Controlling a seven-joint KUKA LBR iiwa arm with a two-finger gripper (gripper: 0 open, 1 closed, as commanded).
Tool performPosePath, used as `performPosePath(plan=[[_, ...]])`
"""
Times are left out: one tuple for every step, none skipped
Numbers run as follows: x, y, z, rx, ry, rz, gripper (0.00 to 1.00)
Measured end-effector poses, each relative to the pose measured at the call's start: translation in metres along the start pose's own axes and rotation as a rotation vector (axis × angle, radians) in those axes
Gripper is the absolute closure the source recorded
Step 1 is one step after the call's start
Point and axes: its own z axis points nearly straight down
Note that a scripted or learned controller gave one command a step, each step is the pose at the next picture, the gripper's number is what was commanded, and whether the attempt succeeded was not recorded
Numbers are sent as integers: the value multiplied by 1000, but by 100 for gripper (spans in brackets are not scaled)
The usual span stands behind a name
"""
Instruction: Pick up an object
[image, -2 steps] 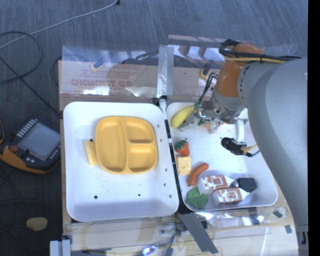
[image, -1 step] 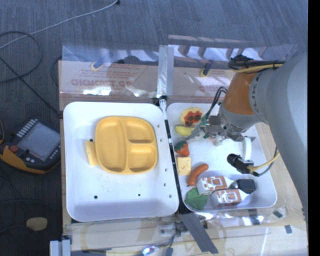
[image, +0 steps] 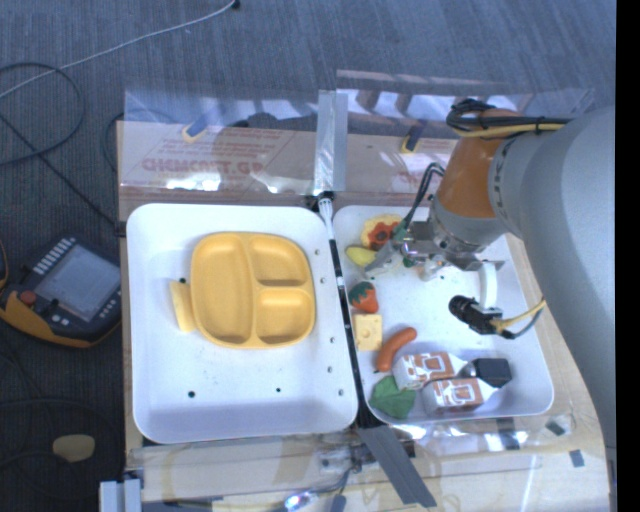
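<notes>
Camera view: arm (image: 560, 200) low over right bin (image: 520, 300), fingers' (image: 412, 250) state unclear.

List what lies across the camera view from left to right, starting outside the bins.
Handheld control pendant → yellow divided tray in the left bin → cheese wedge → sausage → gripper → small black object near the right bin's right wall.

We count two white bins (image: 150, 400), one yellow divided plate (image: 252, 288), and two small cartons (image: 425, 368).
</notes>
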Motion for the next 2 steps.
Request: performPosePath(plan=[[-35,-40,-28,11,4,103,0],[-18,-16,-77,11,0,367,0]])
